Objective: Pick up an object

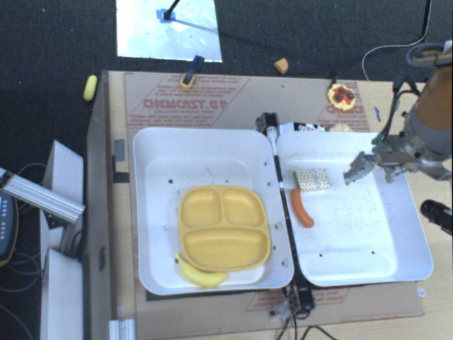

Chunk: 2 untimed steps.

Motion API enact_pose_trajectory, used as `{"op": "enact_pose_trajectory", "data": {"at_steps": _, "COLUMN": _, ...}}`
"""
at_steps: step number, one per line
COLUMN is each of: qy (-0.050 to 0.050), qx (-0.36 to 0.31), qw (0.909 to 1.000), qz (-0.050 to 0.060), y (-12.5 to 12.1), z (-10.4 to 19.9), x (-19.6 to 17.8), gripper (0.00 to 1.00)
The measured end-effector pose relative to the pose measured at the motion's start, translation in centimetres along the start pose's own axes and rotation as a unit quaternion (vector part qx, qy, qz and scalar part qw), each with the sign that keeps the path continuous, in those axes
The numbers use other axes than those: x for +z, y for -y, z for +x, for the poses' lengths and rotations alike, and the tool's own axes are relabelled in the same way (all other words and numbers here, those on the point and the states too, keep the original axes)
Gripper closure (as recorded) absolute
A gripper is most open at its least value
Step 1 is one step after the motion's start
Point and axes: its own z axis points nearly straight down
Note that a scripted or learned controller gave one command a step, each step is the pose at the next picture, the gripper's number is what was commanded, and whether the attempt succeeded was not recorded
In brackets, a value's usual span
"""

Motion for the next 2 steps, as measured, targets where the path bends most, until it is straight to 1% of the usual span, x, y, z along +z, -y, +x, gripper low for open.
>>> {"op": "enact_pose_trajectory", "data": {"at_steps": 1, "qy": 0.000, "qx": 0.000, "qw": 1.0000, "qz": 0.001, "y": -1.3, "z": 4.8, "x": 6.1, "gripper": 0.00}}
{"op": "enact_pose_trajectory", "data": {"at_steps": 2, "qy": 0.000, "qx": 0.002, "qw": 1.0000, "qz": 0.003, "y": 2.3, "z": 2.7, "x": 17.8, "gripper": 0.00}}
